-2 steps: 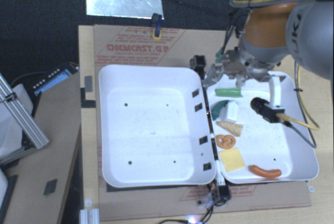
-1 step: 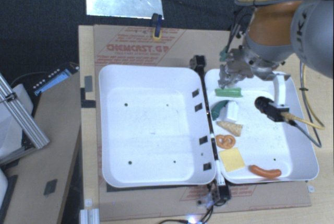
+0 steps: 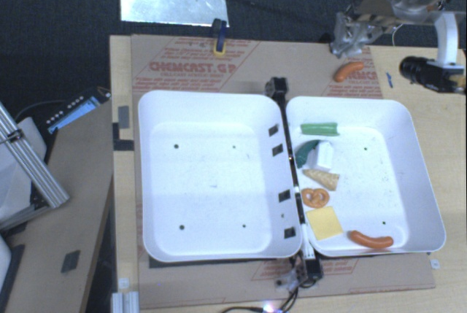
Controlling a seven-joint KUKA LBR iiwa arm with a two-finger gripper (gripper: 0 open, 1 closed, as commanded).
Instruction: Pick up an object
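My gripper [image 3: 349, 41] hangs above the bench behind the right bin [image 3: 408, 158], outside it. Just below it an orange sausage [image 3: 349, 71] lies on the cardboard, apart from the gripper. Along the right bin's left side lie a green piece [image 3: 319, 128], a white and teal object [image 3: 318, 155], a tan wedge [image 3: 322, 178], a pretzel [image 3: 315, 197] and a yellow square slice [image 3: 324, 222]. Another orange sausage [image 3: 371, 239] rests near that bin's front edge. Nothing shows in the gripper's grasp.
The left bin [image 3: 211, 180] sits beside the right one, joined by a black clamp strip [image 3: 286, 165]. A yellow and blue clip [image 3: 219, 38] stands on the cardboard at the back. A black device [image 3: 430, 74] is at the far right.
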